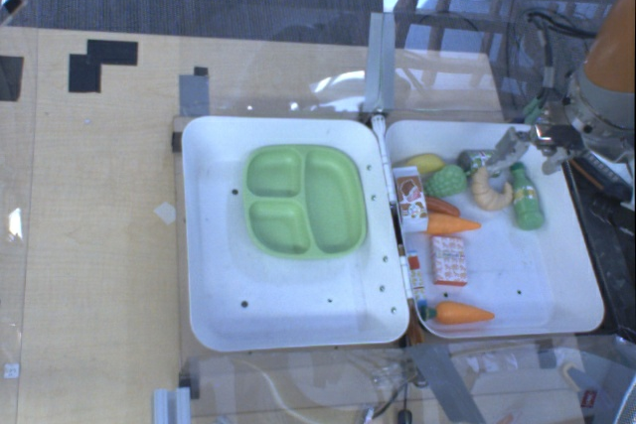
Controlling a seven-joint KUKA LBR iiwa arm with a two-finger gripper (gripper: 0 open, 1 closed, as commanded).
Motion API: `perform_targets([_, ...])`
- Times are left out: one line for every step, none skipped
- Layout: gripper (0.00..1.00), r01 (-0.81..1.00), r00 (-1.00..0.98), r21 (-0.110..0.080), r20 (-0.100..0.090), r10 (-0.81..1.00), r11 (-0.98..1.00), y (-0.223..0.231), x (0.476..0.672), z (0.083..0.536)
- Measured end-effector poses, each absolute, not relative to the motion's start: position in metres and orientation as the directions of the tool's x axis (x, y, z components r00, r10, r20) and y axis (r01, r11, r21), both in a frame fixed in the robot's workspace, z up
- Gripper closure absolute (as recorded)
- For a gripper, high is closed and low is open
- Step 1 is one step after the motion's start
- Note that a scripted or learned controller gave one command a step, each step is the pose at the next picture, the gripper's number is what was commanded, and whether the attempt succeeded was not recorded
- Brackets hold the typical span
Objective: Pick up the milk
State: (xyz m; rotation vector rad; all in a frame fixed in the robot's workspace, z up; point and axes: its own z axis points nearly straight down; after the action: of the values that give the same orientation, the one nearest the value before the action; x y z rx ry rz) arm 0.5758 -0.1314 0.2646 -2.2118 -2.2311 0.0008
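- Nearest the camera, a short orange plastic carrot (463, 314) lies at the front edge of the right-hand shallow white bin (571, 298).
- Beside it, the left-hand white bin (214, 303) holds a pale green three-compartment plate (304, 202).
- Standing in for the milk, a slim white and red carton (410, 197) lies flat along the right bin's left wall, just beside the divider between the bins.
- Close by are a second, longer carrot (452, 224), a small red-patterned box (449, 261), a green knobbly toy vegetable (446, 181), a beige croissant (491, 192) and a green bottle (526, 198).
- At the bin's far right corner, the grey two-finger gripper (530, 141) hangs with its fingers apparently apart and nothing between them, well apart from the carton.
- My guess is that the carton is light, thin-walled and easily crushed or slid; taking it across its narrow sides at mid-length looks safest, though the wall leaves little room for a finger on that side.
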Motion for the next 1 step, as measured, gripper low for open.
perform_targets([0.00,1.000,-0.007,-0.002,0.001,1.000,0.007,-0.0981,0.5235,0.1335])
